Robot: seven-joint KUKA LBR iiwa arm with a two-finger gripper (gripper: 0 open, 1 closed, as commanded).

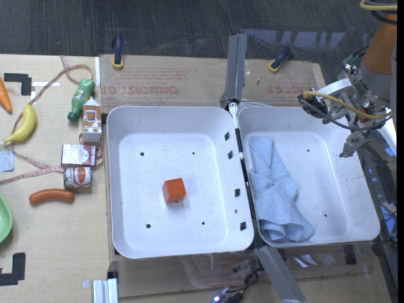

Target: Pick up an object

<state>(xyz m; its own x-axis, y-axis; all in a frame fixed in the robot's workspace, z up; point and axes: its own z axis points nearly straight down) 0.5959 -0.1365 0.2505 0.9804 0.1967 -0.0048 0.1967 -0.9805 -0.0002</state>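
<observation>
Nearest the camera, front rim of the left shallow white plastic bin [183,250], sitting on a tan tabletop [44,245]. Inside that bin, a small orange cube [174,190] rests on the floor, roughly centre, upright, touching nothing else.

Right beside it, w/ walls touching, is the second white bin [353,232]. A crumpled pale blue cloth [276,191] lies along its left side, running from back toward front.

The grey robot arm w/ orange band [382,52] comes in from the right, above the right bin's far right corner. Its gripper [352,145] hangs near the bin's right rim, well apart from cloth and cube, nothing between its fingers; can't tell if they're wide or narrow.

On the tabletop left of the bins: a yellow banana [23,124], a green plastic bottle [81,97], a small carton w/ orange label [91,122], a red-and-white can [78,177], a reddish-brown sausage [51,197], and part of an orange carrot [5,98] at the edge.
</observation>
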